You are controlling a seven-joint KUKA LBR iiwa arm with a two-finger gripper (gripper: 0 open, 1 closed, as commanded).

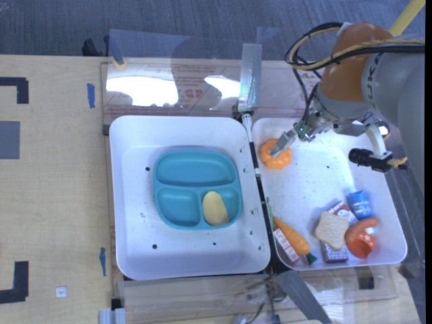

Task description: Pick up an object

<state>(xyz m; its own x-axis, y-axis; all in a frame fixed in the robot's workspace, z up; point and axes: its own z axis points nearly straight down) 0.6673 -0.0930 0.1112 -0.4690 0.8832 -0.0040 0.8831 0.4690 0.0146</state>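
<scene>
In the right bin (310,181) a small orange fruit-like toy (278,157) lies near the far left corner. My gripper (284,144) reaches down at a slant from the right, and its tip rests on or just over the top of that orange toy. The grey arm with its orange band (351,52) hangs over the bin's far right side. The orange toy sits on the bin floor and is not lifted.
Along the right bin's near edge lie a carrot (295,236), a bread slice (331,229), a red toy (361,240), a blue can (359,203) and a purple box (335,252). The left bin (128,181) holds a blue divided tray (192,171) with a yellow potato (214,208).
</scene>
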